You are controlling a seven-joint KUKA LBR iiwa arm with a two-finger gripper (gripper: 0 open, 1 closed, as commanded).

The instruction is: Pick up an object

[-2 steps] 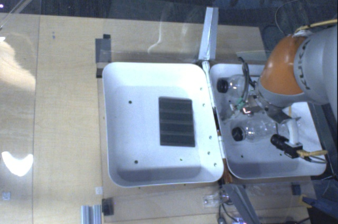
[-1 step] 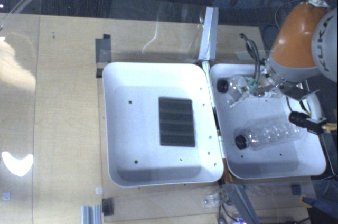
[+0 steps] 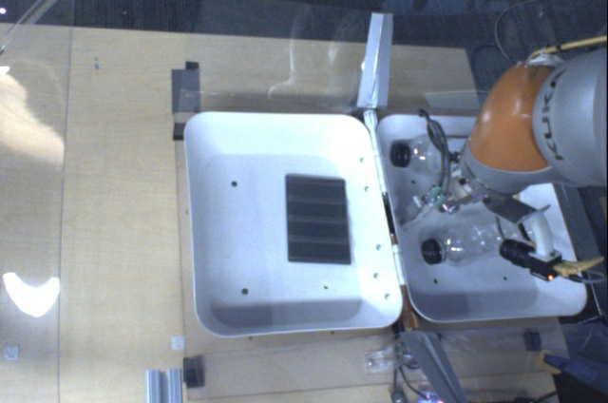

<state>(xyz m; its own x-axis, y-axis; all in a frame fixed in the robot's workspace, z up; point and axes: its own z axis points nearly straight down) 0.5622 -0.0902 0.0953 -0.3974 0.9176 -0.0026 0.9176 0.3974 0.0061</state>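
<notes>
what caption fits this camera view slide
KUKA arm over right bin of clear bottles; dark ridged block in left bin.

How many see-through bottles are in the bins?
2, both in the right bin: one bottle near its top-left corner, another bottle lying lower down, black cap pointing left. The arm covers part of that bin, so more could be hidden.

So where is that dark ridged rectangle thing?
The dark ridged rectangle lies in the middle of the left bin, away from the arm working over the right bin.

Two bins (image 3: 204, 201); two clear bottles (image 3: 461, 244)
</notes>
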